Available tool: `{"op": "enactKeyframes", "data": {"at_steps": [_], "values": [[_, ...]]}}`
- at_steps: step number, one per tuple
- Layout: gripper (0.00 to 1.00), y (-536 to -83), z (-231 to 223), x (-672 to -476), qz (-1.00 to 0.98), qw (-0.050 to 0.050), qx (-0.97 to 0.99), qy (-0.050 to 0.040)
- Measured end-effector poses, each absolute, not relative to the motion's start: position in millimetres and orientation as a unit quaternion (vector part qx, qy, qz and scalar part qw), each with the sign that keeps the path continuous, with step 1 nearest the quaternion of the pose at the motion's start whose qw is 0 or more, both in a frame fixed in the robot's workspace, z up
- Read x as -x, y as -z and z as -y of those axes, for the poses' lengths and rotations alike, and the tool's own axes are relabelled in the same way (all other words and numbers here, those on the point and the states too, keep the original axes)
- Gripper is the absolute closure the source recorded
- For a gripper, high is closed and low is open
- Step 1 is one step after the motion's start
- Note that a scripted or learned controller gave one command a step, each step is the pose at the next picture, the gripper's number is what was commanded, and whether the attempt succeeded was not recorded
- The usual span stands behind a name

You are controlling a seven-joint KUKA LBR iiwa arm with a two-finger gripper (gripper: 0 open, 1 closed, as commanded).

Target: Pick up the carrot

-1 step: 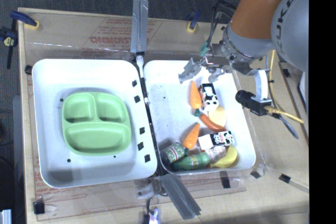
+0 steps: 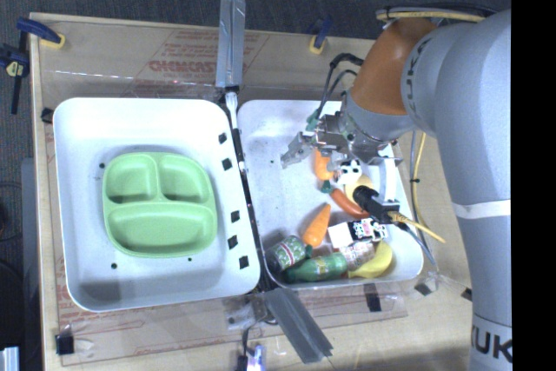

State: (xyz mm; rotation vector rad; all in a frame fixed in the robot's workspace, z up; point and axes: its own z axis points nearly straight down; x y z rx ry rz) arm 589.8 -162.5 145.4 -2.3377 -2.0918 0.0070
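So the arm (image 2: 452,91) comes in from the right, orange band above the wrist, and the gripper (image 2: 306,145) is low over the back half of the right bin (image 2: 269,122). Fingers look spread a bit, pointing left toward the bin's bare floor, w/ nothing between them afaict. It's small and kinda blurry tho.

The carrot (image 2: 316,225) is in the same bin, roughly mid-bin toward the front, lying tilted w/ the narrow tip pointing up-right. It sits apart from the gripper, closer to the camera. There's another orange thing (image 2: 322,166) right under the wrist area and an orange/red piece (image 2: 347,202) just beside the carrot's tip, can't tell exactly what those are.

Rest of the right bin is a pile along the front edge: a banana (image 2: 375,261) in the front right corner, a green bottle-ish thing (image 2: 318,268) lying flat, a small can (image 2: 287,253) next to it touching the carrot's fat end or nearly, plus a black and white item (image 2: 363,230).

Left bin (image 2: 78,187) has just a green divided plate (image 2: 159,204), 3 compartments, sitting flat in the middle. Both bins sit side by side on the table (image 2: 130,56).
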Motion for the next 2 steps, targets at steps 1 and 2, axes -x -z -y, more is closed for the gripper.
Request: {"op": "enactKeyframes", "data": {"at_steps": [1, 2], "values": [[0.0, -103.8, 204.4, -599.7, 0.679, -0.008, 0.734, 0.0023], [1.0, -103.2, 199.2, -595.3, 0.682, 0.002, 0.731, -0.0016]]}}
